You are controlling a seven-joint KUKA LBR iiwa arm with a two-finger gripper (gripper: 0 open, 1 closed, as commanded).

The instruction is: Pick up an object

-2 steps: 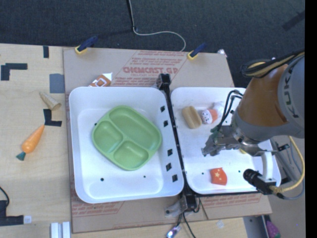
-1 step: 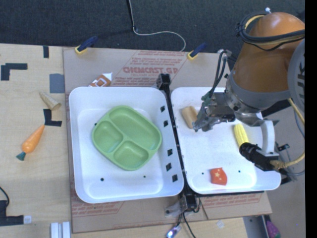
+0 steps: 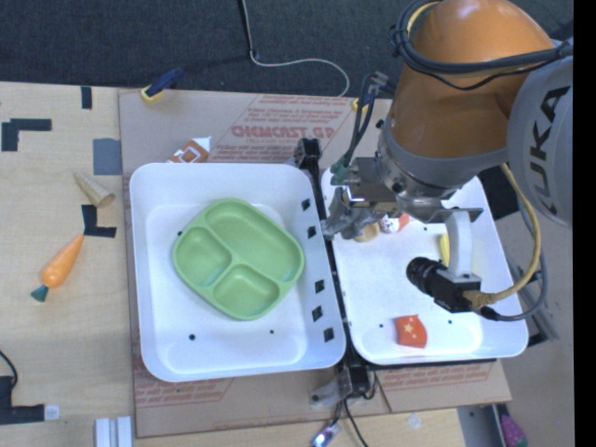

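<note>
- State: the end effector (image 3: 359, 218) sits low over the far-left corner of the right bin (image 3: 372, 291), close to the rim shared with the left bin (image 3: 163, 338). The wrist housing covers it from above, so it cannot be determined whether it is apart, together or clamped on anything.
- Task items: a small white-and-red item (image 3: 388, 223) lies just beside the end effector on the bin floor. A red wedge (image 3: 411, 331) lies well apart from it, near the front edge of the same bin. No item is confirmed as held.
- Risk, miss: the small item appears offset to one side of the end effector. Closing from this position may catch air or only clip its edge.
- Risk, ejection: a light item clipped at its edge is likely to skid or flick away, possibly under the wrist and out of sight.
- Risk, collision: the working point is near the bin rim. Any drift toward the left bin may strike the rim and shift the bin on the surface.
- Risk, false success: with the view blocked by the wrist, an empty lift could pass for a grasp. Verify once the end effector is raised.
- The green divided plate (image 3: 238, 259) in the left bin is well clear and unlikely to interfere.
</note>
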